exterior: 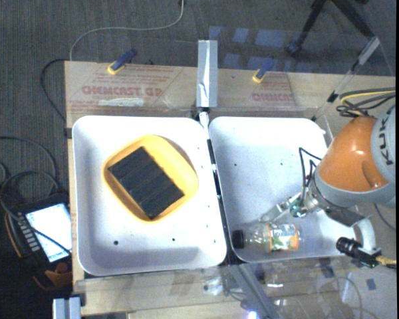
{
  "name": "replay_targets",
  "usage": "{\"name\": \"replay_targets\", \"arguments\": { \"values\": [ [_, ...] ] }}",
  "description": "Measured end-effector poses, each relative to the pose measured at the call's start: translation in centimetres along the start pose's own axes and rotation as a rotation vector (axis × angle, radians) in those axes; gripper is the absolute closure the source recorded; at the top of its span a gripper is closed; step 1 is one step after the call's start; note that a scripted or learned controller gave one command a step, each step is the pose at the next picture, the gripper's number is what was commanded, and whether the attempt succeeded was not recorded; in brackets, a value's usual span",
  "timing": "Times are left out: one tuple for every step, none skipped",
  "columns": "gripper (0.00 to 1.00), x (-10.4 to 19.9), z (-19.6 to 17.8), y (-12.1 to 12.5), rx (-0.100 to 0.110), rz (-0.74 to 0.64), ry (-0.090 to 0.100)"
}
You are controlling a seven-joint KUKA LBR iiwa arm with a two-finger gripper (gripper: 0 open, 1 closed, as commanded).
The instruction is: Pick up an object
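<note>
- The arm (359, 161), grey with an orange band, is low over the right bin (266, 158) and hides much of its near right corner. That bulk could nudge the bin wall on any further descent.
- The left bin (93, 244) sits well to the left of the pincer, across the divider, and holds a yellow dish (183, 161) with a dark ribbed block (146, 181) in it. It is too far to be this try's target; a wrong aim there would waste the reach.
- The clear bottle (269, 236), with an orange label and a dark cap, lies on its side in the right bin, just below and to the left of the pincer. It is the likely thing to pick. Round and smooth, it may roll or skid toward the bin's near wall if struck off centre.
- The pincer (294, 206) shows as a small glinting tip near the bottle's upper side. Whether it is wide or narrow I cannot tell, and nothing is seen held in it. A closure here could catch only air.
</note>
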State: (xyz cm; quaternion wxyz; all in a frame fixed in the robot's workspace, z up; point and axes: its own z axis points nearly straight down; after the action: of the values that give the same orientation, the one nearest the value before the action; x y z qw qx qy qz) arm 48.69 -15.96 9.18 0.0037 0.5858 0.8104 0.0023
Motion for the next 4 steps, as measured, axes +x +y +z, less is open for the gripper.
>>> {"name": "replay_targets", "arguments": {
  "values": [
    [0.00,-1.3,-6.1,1.5,0.010,0.381,0.001],
    [0.00,-1.7,-2.7,-0.9,0.010,0.242,0.003],
    [0.00,-0.7,-1.4,-0.6,0.009,-0.034,0.005],
    [0.00,3.2,-1.9,2.1,0.009,0.156,0.004]
  ]
}}
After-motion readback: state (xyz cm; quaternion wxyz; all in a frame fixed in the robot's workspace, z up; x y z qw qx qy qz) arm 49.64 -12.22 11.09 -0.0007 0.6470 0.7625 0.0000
